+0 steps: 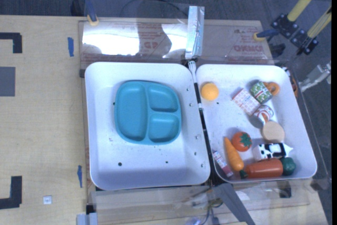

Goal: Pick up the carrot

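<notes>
The carrot [233, 153] is a small orange cone lying near the front edge of the right bin [295, 113]. Its tip points toward the back left. A red tomato [241, 141] touches it on the right side, and a long red vegetable with a green end [267, 167] lies just in front of it.
The right bin also holds an orange ball [209, 91], a patterned carton [244, 100], a small can [260, 91], a beige piece [273, 131] and a black-and-white toy [273, 150]. The left bin [100, 113] bears a blue divided plate [147, 111]. Yellow clamps [295, 29] stand at the back right.
</notes>
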Controlling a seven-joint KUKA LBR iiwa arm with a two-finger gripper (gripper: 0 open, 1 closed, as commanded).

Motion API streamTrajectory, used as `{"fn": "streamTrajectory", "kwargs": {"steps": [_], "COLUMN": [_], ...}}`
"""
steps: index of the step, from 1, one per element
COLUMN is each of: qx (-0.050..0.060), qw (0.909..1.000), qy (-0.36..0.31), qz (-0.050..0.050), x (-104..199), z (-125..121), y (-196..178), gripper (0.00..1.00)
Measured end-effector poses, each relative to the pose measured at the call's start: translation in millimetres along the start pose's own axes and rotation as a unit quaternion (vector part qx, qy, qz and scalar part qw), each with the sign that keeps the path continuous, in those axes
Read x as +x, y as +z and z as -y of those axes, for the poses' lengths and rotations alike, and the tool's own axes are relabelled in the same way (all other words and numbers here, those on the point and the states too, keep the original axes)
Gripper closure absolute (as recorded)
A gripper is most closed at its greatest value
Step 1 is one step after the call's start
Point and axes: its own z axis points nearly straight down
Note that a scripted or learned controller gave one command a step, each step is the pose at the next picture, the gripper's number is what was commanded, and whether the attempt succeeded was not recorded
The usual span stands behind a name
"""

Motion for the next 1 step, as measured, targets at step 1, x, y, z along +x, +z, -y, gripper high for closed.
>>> {"fn": "streamTrajectory", "kwargs": {"steps": [1], "qx": [0.002], "qw": [0.9996], "qy": [0.029], "qz": [-0.001], "x": [20.0], "z": [33.2], "y": [-26.8], "gripper": [0.00]}}
